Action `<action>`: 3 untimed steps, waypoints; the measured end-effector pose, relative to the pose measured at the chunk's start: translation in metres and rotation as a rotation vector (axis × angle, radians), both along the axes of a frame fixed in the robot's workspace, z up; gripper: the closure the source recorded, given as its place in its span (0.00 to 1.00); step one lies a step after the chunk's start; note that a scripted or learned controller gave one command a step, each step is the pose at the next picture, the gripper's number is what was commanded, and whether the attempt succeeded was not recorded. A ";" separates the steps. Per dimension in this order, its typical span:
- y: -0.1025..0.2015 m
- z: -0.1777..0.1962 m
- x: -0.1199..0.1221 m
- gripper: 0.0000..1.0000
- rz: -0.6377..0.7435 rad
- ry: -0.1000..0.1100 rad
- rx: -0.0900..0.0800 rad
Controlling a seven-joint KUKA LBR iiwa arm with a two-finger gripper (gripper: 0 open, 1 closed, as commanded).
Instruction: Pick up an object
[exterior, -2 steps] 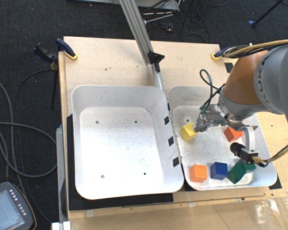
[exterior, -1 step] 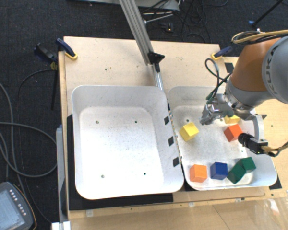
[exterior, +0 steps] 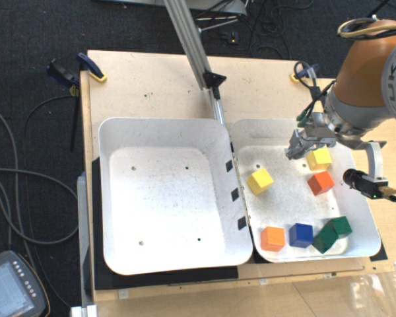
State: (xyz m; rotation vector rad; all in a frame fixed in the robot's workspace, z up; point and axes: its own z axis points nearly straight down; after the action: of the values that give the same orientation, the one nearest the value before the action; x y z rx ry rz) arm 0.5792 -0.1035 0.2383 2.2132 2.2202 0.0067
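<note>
The robot's hand (exterior: 302, 145) is hovering at the right bin's (exterior: 363, 203) twelve o'clock, its grip impossible to tell, beside a yellow cube (exterior: 319, 158) lying at its three o'clock.

We saw seven small blocks, all in the right bin (exterior: 366, 207). A yellow cube (exterior: 260, 180) sat tilted toward the bin's nine o'clock side, apart from the rest. A second yellow block (exterior: 319, 158) lay near twelve o'clock, with a red-orange cube (exterior: 321, 182) just below it at six. Along the bin's six o'clock edge ran an orange cube (exterior: 272, 238), a blue cube (exterior: 301, 235) and two dark green blocks (exterior: 332, 233) touching each other.
</note>
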 end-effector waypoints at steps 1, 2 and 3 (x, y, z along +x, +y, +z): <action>0.004 0.044 0.004 1.00 0.001 0.001 0.000; 0.065 0.033 0.017 1.00 0.006 0.007 0.002; 0.123 0.033 0.020 1.00 0.006 0.007 0.003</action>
State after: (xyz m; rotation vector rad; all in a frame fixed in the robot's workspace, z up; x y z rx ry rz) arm 0.5990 0.0199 0.2716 2.2119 2.2313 0.0031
